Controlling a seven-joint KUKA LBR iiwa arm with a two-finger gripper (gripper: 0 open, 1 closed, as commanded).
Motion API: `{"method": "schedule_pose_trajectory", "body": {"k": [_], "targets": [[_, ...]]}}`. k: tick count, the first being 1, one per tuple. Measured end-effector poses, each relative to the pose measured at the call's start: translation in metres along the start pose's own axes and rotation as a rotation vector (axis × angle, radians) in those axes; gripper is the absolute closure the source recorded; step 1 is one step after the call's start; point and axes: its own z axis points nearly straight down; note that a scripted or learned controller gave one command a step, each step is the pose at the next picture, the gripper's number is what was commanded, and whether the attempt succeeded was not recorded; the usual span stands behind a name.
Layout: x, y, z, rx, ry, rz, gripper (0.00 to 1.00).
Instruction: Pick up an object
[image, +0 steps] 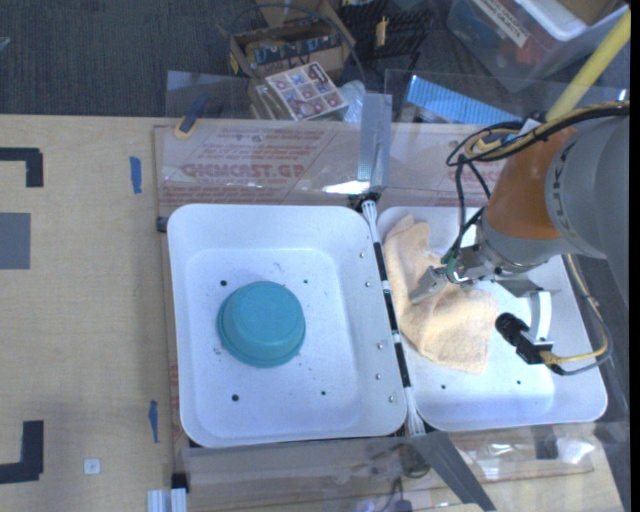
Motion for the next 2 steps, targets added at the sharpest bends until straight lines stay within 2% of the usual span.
{"method": "schedule_pose_trajectory", "body": {"k": [1, 2], "targets": [[0.0011, 0.0018, -0.0114, -0.004, 0.0, -0.003, 1.0], [0.0013, 0.0018, -0.0114, -0.004, 0.0, -0.003, 0.0]]}}
